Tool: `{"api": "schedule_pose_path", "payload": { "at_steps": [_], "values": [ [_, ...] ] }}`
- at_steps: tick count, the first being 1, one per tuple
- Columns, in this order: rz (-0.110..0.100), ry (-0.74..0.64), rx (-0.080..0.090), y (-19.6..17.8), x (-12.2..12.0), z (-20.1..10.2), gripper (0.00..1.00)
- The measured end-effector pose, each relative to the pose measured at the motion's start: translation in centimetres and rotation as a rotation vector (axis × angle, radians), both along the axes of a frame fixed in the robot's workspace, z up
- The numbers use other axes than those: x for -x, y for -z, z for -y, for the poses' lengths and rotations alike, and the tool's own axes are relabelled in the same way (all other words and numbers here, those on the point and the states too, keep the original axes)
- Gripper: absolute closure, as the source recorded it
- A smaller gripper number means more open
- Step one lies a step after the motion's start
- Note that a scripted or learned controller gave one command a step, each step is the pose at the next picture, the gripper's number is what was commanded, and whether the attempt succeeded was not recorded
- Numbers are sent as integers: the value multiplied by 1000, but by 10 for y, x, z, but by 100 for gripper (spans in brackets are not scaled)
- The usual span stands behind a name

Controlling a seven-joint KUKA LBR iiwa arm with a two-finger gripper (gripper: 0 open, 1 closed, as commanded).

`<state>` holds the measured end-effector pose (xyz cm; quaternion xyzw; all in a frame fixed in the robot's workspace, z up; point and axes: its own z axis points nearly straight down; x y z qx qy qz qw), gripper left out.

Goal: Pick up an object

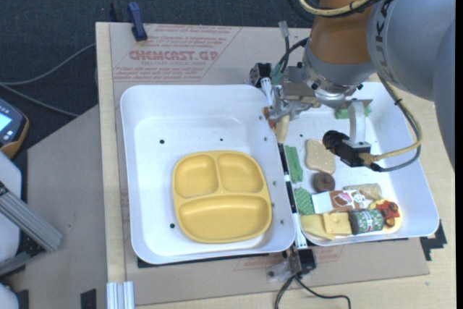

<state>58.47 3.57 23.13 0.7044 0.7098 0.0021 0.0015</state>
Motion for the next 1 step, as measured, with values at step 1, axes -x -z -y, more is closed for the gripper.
{"api": "schedule_pose_path", "payload": {
  "at_steps": [1],
  "values": [
    [-5,9,-2,29,44,34,100]
  ]
}}
